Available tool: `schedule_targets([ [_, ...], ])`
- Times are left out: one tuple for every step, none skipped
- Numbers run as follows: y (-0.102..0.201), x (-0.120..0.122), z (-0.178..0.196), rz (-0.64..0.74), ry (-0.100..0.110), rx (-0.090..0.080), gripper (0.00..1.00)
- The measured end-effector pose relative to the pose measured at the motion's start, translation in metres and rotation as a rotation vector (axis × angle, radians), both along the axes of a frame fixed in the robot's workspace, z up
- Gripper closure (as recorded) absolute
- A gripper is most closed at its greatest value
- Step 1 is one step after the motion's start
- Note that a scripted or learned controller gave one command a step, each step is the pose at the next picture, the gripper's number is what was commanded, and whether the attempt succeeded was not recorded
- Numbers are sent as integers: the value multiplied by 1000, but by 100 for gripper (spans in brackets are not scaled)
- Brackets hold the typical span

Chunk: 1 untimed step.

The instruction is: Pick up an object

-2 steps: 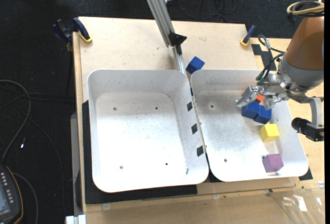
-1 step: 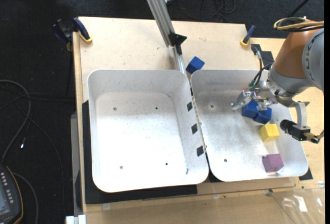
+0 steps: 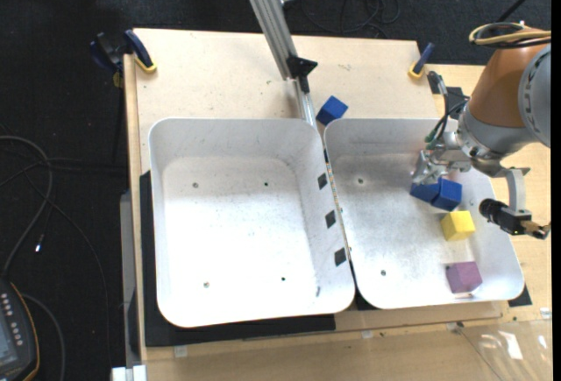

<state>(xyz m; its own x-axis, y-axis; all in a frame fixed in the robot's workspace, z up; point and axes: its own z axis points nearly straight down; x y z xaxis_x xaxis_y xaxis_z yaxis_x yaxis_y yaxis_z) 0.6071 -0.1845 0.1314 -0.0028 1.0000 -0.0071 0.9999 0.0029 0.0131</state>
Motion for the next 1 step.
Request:
schedule_targets([
  [-1, -57, -38, -6, 17, 8, 100],
])
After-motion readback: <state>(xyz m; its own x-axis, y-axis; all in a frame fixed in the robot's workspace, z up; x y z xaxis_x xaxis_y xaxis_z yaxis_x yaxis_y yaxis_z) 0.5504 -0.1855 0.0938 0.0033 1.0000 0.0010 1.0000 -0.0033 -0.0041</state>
